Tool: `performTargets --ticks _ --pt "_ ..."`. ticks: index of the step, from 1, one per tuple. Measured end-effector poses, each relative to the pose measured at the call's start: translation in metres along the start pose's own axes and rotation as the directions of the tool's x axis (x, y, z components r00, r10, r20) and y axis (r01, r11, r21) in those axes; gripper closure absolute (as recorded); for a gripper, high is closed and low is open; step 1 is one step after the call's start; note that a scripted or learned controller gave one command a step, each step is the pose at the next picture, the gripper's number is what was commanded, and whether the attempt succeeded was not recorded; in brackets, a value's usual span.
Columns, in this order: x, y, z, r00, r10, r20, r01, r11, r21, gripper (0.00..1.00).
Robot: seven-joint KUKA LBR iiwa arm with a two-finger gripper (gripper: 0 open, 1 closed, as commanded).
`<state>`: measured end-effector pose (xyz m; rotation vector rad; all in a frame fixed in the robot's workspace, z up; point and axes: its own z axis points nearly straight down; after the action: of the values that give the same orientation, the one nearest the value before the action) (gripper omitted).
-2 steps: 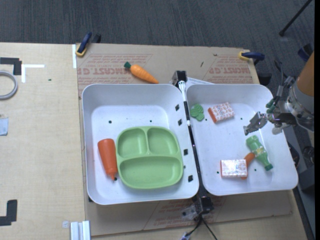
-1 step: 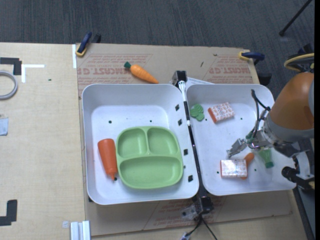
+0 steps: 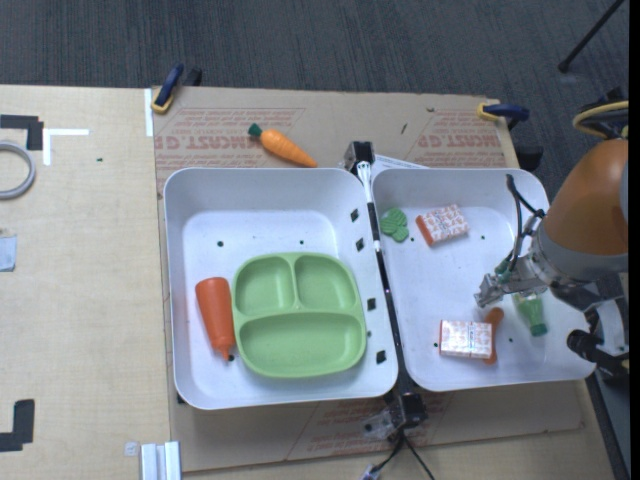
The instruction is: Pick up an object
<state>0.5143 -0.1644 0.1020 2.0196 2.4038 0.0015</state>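
Tool over right bin (near green bottle).

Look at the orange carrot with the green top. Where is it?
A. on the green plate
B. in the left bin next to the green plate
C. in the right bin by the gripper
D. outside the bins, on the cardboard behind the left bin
D: the carrot lies on the cardboard, behind the back rim of the left bin, not inside either bin or on the green divided plate.
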Motion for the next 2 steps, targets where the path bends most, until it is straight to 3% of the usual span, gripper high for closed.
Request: performTargets --ticks 1,2 --pt "0.0 0.0 0.0 1.0 0.0 0.0 0.0 1.0 0.0 0.0" --pt "0.009 -0.023 0.01 0.913 -0.408 -0.002 0.408 0.913 0.001 0.0"
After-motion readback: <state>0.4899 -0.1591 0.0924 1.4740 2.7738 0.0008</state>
